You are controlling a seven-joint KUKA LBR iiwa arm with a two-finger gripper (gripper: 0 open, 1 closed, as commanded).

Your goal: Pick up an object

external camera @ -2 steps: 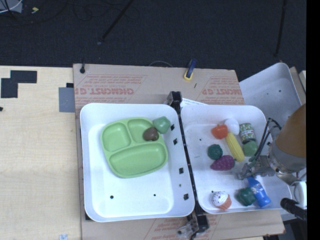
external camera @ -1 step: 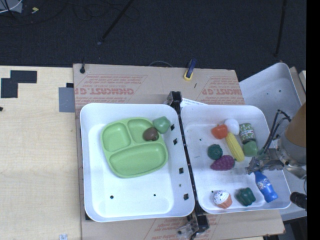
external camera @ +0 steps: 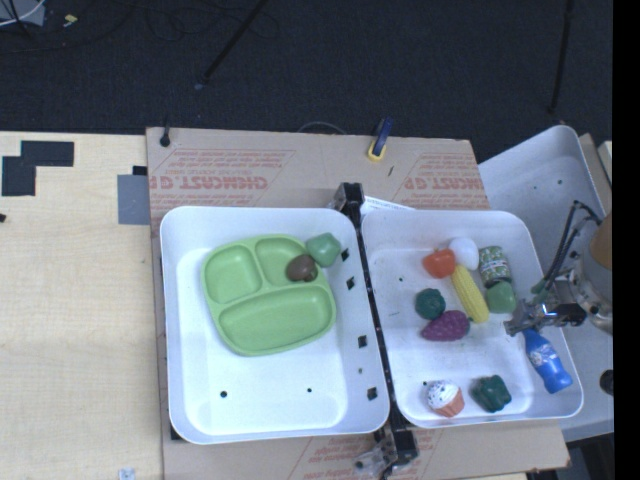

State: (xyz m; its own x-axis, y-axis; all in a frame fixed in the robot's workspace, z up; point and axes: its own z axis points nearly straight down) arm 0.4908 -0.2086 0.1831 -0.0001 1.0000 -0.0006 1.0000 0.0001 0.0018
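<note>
My gripper [external camera: 530,318] hangs over the right side of the right bin [external camera: 410,243], coming in from the right edge. Just below it lies a blue bottle [external camera: 548,360], its cap pointing up toward the gripper. Directly to the gripper's left are a light green piece [external camera: 499,296] and a yellow corn cob [external camera: 468,293]. Further left sit purple grapes [external camera: 446,326] and a dark green vegetable [external camera: 430,303]. I see nothing held in the gripper.
The right bin also holds an orange-red item [external camera: 438,263], a white ball [external camera: 463,251], a small can [external camera: 492,263], a cupcake [external camera: 442,397] and a green pepper [external camera: 491,393]. The left bin [external camera: 190,368] bears a green divided plate [external camera: 268,318] with a brown piece [external camera: 301,267].
</note>
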